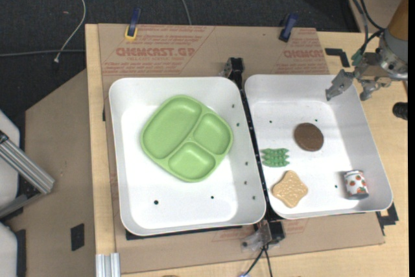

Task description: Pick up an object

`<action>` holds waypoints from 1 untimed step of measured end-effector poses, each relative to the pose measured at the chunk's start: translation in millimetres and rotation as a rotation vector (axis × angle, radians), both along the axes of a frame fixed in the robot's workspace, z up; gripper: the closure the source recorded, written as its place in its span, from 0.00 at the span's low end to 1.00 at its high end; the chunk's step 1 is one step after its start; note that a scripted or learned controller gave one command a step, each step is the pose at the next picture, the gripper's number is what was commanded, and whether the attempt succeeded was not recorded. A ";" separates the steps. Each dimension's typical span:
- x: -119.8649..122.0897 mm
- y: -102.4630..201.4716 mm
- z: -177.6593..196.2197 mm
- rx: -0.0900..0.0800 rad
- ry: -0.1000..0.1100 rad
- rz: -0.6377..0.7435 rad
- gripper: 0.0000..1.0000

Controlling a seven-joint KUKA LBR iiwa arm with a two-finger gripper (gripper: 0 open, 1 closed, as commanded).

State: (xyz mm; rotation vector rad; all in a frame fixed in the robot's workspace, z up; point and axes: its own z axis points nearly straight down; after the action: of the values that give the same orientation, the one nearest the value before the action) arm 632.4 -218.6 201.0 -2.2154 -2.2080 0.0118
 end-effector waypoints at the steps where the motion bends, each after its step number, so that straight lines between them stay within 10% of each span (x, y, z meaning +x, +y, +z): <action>1: 3.4 0.6 9.1 -0.004 -0.015 0.004 0.00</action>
State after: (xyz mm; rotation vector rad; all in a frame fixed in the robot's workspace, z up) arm 635.7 -217.9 210.1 -2.2205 -2.2215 -0.0001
